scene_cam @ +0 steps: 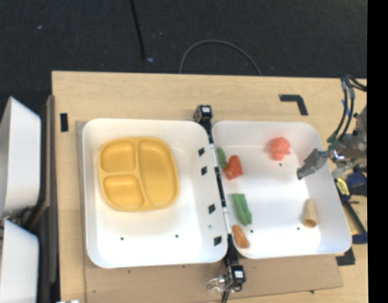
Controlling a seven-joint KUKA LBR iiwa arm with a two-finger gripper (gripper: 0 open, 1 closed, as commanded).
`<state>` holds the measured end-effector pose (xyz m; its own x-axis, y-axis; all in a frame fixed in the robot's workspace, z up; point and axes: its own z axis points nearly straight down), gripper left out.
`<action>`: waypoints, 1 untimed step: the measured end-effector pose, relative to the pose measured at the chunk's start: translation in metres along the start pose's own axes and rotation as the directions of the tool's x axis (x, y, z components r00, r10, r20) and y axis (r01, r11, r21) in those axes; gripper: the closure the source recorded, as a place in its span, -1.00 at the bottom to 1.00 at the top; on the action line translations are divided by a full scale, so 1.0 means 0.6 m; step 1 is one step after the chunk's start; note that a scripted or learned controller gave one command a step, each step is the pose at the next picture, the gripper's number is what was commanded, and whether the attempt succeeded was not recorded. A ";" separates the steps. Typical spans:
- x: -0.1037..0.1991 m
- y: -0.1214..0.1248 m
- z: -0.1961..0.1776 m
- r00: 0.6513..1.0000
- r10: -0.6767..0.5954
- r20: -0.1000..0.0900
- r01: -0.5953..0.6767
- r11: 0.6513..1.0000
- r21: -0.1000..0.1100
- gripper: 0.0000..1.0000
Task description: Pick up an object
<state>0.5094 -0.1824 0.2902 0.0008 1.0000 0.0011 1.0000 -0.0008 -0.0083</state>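
Tan cylinder (309, 213) lies just below pincer (311, 164) — apart.

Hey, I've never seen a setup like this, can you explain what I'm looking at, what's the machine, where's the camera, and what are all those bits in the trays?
One camera looks down at a slant on a wooden bench with two shallow white bins. The left bin holds a yellow divided plate. The right bin holds small toy-like pieces: a pink lump, a red piece, a green block, an orange piece and a tan cylinder. The machine is a robot arm reaching in from the right; its gripper hangs over the right bin's right side. Nothing visible is held.
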 end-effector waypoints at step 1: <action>0.001 0.003 -0.009 1.000 -0.003 0.003 0.003 1.000 -0.010 -1.00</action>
<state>0.5112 -0.1821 0.2955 -0.0020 1.0000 -0.0015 1.0000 0.0020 0.0018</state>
